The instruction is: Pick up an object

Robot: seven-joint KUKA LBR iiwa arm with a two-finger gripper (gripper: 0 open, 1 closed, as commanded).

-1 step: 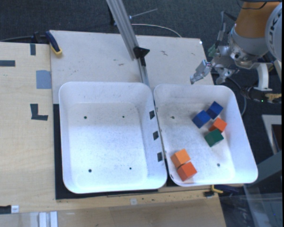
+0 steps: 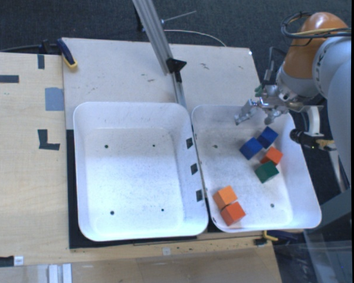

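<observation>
Above the right bin (image 2: 295,217), we see the grey arm (image 2: 336,63) reach in from the right, its gripper (image 2: 256,115) poised over the bin's far end. Its two fingers (image 2: 242,118) stand spread apart with nothing between them.

The blocks lie nearer to us than the gripper. Closest to it is a cluster of four: a blue block (image 2: 268,136) just below and a little right of the fingertips, a second blue block (image 2: 251,148) touching it on the lower left, a small orange block (image 2: 272,155) just under the first, and a green block (image 2: 266,171) below that, touching or almost touching the orange one. None of them meets the fingers, so far as we can tell.

Well apart from the gripper, toward the bin's near left corner, two orange blocks (image 2: 229,205) sit one against the other.

Beside this bin lies the left bin (image 2: 82,122), its wall meeting the right bin's. A slanted metal rail (image 2: 156,31) crosses the bench behind the bins.
</observation>
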